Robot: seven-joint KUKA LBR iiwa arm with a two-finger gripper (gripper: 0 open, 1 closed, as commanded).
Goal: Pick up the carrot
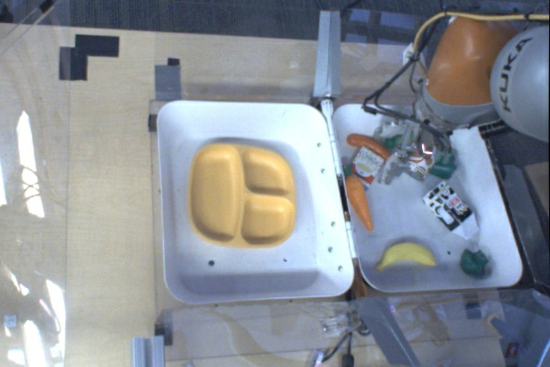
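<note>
While the claw [412, 152] hangs over the right bin [498, 211], its state unclear, the carrot [358, 202] lies at its eight o'clock, near the bin's left wall, long axis running roughly twelve to six.

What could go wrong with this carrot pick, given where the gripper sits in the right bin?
The two-finger gripper hangs over a small red and white packet, right of the orange tapered carrot, so it could close on the wrong item. The carrot lies against the shallow white right bin's left wall, which leaves little room for a finger.
</note>
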